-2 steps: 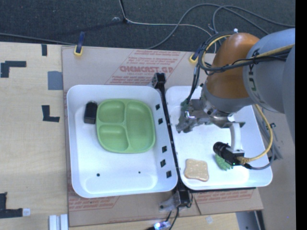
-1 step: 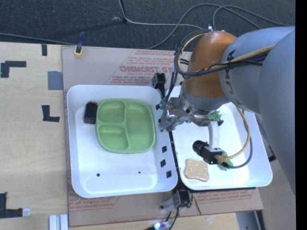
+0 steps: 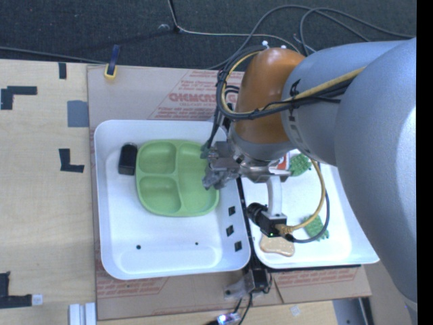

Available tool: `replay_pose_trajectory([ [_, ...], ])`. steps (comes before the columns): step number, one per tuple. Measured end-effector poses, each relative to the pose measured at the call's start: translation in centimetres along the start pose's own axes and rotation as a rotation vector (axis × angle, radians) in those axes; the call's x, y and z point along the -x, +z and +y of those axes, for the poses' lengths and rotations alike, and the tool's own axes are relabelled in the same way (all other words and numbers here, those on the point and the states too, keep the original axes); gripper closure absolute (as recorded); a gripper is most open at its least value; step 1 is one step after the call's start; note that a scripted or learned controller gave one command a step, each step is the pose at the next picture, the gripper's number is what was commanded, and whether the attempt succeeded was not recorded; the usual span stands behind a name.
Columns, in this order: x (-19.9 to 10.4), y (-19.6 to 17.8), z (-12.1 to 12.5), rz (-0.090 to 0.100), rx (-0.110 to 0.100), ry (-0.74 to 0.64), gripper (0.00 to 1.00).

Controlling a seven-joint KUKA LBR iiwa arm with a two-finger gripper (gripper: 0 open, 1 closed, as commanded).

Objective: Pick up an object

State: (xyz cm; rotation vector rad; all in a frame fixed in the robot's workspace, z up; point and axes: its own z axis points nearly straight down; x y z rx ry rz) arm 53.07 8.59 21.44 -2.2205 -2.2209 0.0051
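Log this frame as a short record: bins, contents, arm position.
left bin: green divided plate, small black object touching its left edge
right bin: tan flat object, green item, partly hidden
arm: reaching from right, over the bins' divide
gripper: at plate's right rim; grasp unclear

Premises: a robotics laboratory or test cell. Evidence: a grey industrial arm with an orange band over a wooden bench; two white bins set on cardboard sheeting; loose cabling across dark carpet; black marker shapes on the bench surface.
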Motion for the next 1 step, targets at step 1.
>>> replay_pose_trajectory([
  [1,-0.19,0.02,-0.02,0.001,0.000,-0.002,0.00],
])
